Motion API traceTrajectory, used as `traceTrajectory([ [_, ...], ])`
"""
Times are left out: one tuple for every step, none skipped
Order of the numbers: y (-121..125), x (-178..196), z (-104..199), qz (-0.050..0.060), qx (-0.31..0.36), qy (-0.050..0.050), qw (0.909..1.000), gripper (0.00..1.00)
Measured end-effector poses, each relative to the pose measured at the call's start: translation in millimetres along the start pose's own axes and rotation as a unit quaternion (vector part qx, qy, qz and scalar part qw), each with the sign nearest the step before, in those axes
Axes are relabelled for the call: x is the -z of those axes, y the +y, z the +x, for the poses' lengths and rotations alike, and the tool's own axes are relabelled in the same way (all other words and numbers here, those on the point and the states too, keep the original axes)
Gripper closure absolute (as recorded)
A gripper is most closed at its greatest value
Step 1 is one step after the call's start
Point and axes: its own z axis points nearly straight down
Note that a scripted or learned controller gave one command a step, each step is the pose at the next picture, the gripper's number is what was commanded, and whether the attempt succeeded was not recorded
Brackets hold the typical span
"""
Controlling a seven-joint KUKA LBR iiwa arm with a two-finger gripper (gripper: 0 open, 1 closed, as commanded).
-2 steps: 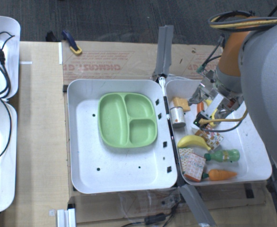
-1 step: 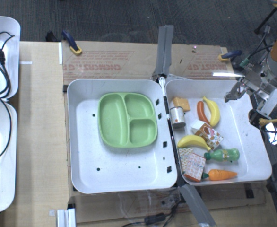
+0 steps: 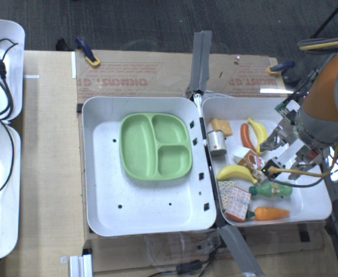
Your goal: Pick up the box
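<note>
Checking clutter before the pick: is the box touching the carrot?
Touching: the camera view shows the box lower corner overlapping the carrot leafy end, no gap.

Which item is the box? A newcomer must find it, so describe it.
Go to the right bin, then its near left corner. The box lies flat there, just below a banana and left of the carrot. It is the flat, pale rectangle with reddish print.
</note>
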Motion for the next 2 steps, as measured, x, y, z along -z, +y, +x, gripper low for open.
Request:
traceTrajectory([
  [0.3,-87.2,14.1,-0.006,-0.054,0.008,0.9985,0.0],
  [98.1,-95.5,78.2,-0.01,-0.082,0.012,0.9965,0.0],
])
